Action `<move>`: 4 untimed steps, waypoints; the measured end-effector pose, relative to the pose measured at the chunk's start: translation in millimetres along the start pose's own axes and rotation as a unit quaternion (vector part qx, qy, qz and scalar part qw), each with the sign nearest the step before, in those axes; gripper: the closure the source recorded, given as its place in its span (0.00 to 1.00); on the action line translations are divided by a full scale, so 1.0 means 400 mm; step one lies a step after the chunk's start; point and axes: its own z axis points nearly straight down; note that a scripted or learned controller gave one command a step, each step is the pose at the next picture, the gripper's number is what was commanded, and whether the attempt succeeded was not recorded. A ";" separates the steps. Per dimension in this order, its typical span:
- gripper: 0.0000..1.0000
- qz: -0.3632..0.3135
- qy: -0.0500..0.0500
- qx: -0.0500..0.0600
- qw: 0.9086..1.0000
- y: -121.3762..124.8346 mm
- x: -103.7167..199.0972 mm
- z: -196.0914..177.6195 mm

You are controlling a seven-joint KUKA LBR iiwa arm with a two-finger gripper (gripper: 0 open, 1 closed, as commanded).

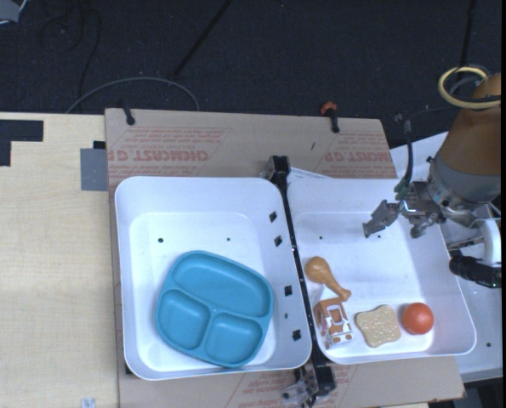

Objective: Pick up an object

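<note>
1. Camera view, right bin (457,347), near wall: tomato (417,318), toast slice (378,325) and a small orange-and-white toy (332,322) lie in a row.
2. Just behind the toy: drumstick (325,275), lying free on the bin floor.
3. Left bin (142,219): blue divided plate (214,308).
4. Farther back: gripper (382,221) over the right bin's back part, fingers spread apart, nothing between them, well apart from the drumstick.

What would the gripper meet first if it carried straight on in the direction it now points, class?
The gripper points left and slightly down in the picture, above the right bin. It would probably meet that bin's bare floor first, then the divider between bins; depth is unclear.
</note>
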 end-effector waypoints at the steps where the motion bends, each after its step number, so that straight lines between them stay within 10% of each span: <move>1: 0.00 -0.001 -0.001 -0.006 1.000 0.007 0.000 -0.020; 3: 0.00 -0.001 0.000 -0.005 1.000 0.000 0.010 0.271; 4: 1.00 0.001 0.000 -0.005 1.000 -0.001 0.007 0.241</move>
